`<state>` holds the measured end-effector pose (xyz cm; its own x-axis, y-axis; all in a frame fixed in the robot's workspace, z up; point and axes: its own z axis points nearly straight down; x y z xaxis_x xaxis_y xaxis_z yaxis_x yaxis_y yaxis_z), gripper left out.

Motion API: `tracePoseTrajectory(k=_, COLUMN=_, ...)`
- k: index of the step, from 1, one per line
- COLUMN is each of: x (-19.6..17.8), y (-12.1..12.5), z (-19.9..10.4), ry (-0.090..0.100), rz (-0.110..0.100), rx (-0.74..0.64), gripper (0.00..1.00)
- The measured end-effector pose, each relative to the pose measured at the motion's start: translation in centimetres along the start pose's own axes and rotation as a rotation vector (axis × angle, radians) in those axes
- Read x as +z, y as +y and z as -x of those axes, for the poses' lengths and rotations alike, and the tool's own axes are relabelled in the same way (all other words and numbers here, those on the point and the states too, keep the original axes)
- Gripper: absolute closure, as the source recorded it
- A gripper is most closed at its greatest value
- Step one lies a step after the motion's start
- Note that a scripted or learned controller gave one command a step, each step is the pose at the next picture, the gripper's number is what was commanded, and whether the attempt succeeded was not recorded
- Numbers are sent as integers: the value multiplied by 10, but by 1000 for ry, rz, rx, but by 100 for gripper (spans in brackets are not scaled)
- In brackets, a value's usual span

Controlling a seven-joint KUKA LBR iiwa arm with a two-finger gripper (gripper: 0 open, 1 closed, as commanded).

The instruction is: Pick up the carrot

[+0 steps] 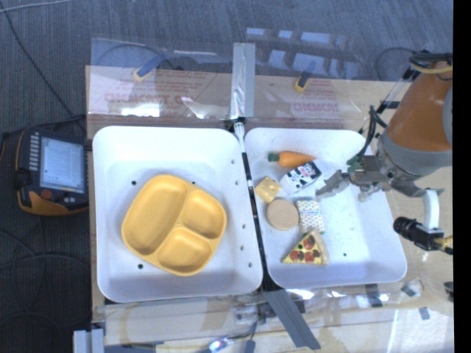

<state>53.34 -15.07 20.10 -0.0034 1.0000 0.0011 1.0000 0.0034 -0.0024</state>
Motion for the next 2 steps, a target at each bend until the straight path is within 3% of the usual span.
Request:
tracePoseTrajectory(k=1, x=-30, y=73, z=7, ry=-1, rz=2, rx=-77, gripper=0)
tracePoseTrajectory(k=2, x=70, y=130, z=-42, ry=-2, rz=0, rx=-166, gripper=0)
